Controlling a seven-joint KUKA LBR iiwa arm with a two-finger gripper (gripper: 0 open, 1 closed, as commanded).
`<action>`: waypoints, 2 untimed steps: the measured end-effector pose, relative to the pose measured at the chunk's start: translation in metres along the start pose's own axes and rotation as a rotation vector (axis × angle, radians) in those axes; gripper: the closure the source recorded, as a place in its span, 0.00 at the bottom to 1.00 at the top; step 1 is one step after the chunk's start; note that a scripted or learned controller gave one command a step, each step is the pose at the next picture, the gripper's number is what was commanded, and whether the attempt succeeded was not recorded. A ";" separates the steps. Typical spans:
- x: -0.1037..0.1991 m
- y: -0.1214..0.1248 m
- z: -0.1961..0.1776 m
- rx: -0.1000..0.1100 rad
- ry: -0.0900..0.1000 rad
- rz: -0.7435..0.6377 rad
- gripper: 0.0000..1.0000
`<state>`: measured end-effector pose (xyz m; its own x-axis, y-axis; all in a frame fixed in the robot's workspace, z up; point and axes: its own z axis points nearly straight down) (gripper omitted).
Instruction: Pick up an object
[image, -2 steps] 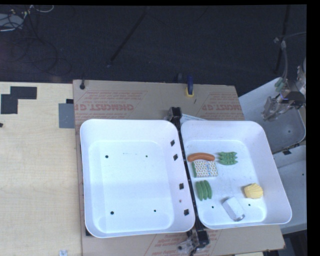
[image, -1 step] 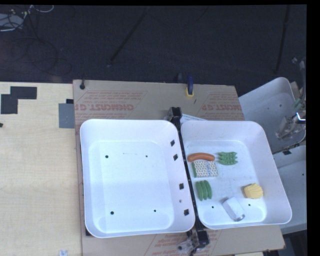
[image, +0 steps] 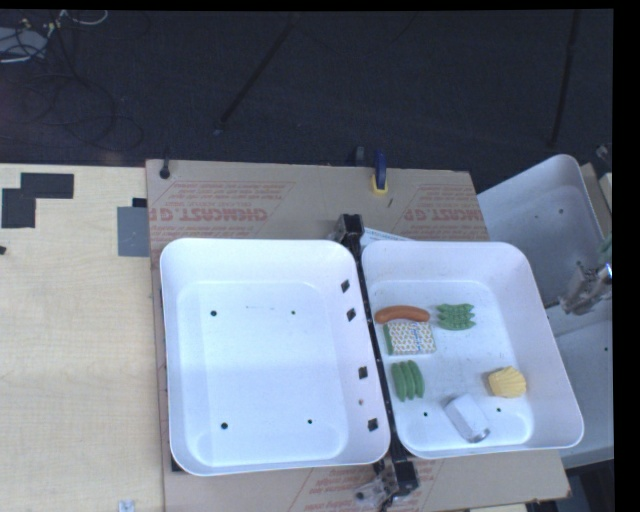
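Jaws (image: 590, 283) at far rt edge, state can't tell; right bin (image: 540, 290) holds hot dog (image: 402, 314).

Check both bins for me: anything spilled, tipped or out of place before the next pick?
Nothing stands out. All the items lie inside the right bin: a sausage, two green pods, a patterned square, a yellow piece and a white cup lying on its side. Nothing has spilled onto the bench.

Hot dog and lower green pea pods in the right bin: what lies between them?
The speckled white square lies between hot dog and lower pea pods, in the camera view.
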<state>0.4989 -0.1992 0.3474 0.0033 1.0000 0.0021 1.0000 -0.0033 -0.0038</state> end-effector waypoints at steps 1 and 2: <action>-0.015 -0.024 0.022 0.001 -0.001 -0.001 1.00; 0.015 0.052 -0.165 -0.021 -0.008 -0.009 1.00</action>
<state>0.5516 -0.1852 0.5120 -0.0055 1.0000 -0.0064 0.9998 0.0056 0.0173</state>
